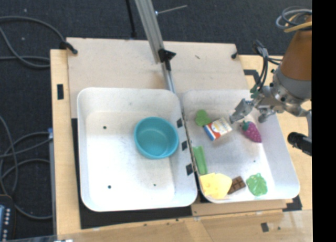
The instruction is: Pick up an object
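My gripper hangs over the upper right of the right bin, open, with one finger toward the carton and the other to the right. Nothing sits between the fingers. A purple grape bunch lies just below the gripper in the view. Left of it rests a small red, white and blue carton, with a green round piece beside that. Along the bin's front lie a yellow cheese wedge, a brown chocolate piece and a green leafy piece.
A blue bowl stands in the middle of the left bin. A green stick-shaped piece lies against the wall between the bins. A metal pole rises behind the bins. The arm comes in from the right.
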Controlling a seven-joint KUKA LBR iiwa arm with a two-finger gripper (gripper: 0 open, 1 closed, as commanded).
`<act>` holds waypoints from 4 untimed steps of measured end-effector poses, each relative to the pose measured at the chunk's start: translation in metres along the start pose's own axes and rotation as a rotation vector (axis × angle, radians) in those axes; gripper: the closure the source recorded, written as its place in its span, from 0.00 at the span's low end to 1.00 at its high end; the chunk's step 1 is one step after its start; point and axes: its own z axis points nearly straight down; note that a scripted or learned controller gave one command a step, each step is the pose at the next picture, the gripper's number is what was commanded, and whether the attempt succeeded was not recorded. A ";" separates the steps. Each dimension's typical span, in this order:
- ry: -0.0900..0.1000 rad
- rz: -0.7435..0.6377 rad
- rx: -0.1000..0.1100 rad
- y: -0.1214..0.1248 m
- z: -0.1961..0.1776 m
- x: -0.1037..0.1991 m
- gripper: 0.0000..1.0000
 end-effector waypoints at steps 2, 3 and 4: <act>-0.002 0.004 0.007 0.000 0.063 -0.002 0.00; -0.003 0.006 0.005 0.002 0.108 0.002 0.00; -0.003 0.005 0.005 0.001 0.160 0.001 0.00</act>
